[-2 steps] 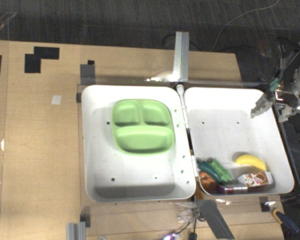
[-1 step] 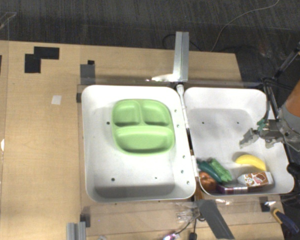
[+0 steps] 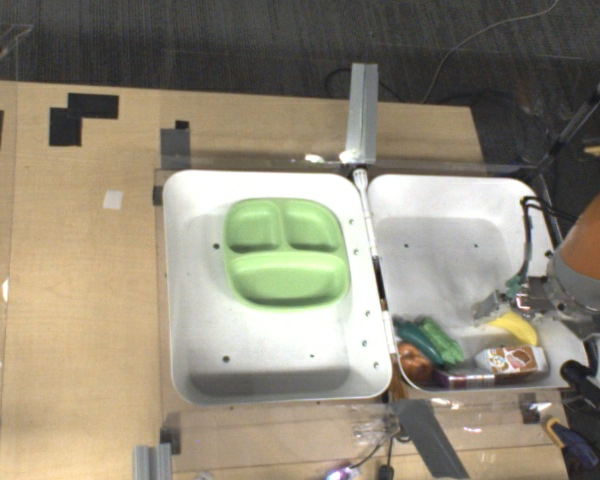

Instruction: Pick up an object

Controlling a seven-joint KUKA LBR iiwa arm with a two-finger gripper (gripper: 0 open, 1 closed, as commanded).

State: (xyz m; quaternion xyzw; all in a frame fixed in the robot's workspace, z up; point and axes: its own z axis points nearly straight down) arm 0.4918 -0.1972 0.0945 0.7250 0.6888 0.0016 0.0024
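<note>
Gripper (image 3: 508, 304) sits low in the right bin (image 3: 430, 218), just above the yellow banana-like toy (image 3: 513, 328); I cannot tell its state at this size. Around it I see 1 cluster along the bin's near wall: green object (image 3: 432, 338), brown round item (image 3: 412, 358), small packet (image 3: 510, 360). The left bin (image 3: 190, 268) holds a green divided tray (image 3: 283, 251). My worry: objects crowd the wall, so a descent may clip the rim or nudge the toy aside.
</note>
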